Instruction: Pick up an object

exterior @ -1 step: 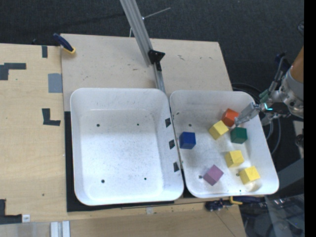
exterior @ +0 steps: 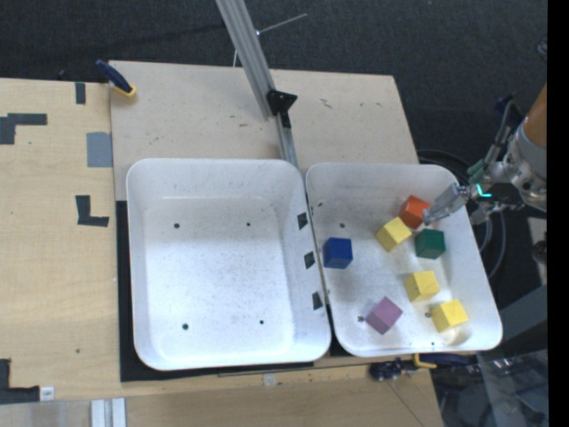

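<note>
Gripper (exterior: 442, 206) is hovering just beside orange cube (exterior: 413, 210) in right bin (exterior: 373, 174); its state cannot be told; cube is appearing light, rigid, smooth; opposite flat faces are offering best purchase.

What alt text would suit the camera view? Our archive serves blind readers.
A grey arm's pincer reaches from the right to an orange block in the right bin, which also contains three yellow blocks, one green, one blue and one purple. The left bin sits beside it.
</note>
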{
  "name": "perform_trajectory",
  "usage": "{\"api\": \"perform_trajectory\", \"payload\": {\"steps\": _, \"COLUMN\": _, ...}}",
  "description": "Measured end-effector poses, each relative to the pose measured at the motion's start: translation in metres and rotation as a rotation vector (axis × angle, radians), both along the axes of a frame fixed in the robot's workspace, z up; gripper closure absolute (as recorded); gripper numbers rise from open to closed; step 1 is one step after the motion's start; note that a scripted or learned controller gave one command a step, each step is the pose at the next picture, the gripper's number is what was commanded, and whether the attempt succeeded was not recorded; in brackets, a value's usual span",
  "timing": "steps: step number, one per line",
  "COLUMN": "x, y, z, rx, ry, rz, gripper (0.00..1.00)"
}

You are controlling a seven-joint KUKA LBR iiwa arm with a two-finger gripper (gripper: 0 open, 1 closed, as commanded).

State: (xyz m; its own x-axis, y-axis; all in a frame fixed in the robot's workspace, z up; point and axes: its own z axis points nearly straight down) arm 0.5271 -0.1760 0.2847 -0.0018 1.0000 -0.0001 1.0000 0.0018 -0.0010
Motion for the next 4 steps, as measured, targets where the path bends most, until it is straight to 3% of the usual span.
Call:
{"api": "perform_trajectory", "payload": {"steps": 2, "x": -0.002, "y": -0.01, "z": -0.096, "rx": 0.0, "ry": 0.005, "rz": -0.001, "gripper": 0.0}}
{"api": "perform_trajectory", "payload": {"steps": 3, "x": -0.001, "y": 0.0, "z": -0.145, "rx": 0.001, "ry": 0.006, "rz": -0.001, "gripper": 0.0}}
{"api": "perform_trajectory", "payload": {"steps": 4, "x": 0.0, "y": -0.001, "z": -0.132, "rx": 0.001, "ry": 0.002, "rz": 0.0, "gripper": 1.0}}
